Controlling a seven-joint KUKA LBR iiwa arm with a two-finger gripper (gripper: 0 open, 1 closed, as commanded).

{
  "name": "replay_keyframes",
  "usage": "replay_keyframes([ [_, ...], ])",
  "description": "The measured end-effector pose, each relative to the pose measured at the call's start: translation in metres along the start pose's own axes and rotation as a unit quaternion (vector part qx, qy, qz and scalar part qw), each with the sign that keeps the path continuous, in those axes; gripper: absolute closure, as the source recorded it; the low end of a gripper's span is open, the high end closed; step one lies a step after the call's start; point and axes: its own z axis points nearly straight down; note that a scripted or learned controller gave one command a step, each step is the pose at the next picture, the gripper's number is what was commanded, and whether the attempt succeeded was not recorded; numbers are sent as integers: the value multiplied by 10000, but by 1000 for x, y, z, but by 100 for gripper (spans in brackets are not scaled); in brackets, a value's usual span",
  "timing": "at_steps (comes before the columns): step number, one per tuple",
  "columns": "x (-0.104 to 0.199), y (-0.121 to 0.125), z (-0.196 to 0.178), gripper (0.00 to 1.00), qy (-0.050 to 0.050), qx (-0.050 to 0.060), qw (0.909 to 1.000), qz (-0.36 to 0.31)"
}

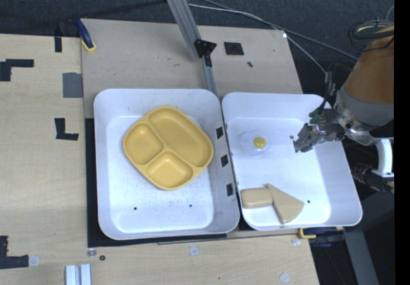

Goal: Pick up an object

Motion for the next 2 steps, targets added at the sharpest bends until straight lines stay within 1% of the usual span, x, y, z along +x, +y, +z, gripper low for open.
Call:
replay_keyframes([
  [1, 50, 23, -9, 100, 3, -9, 10000, -6],
  [2, 91, 44, 0, 100, -2, -5, 10000, 2],
])
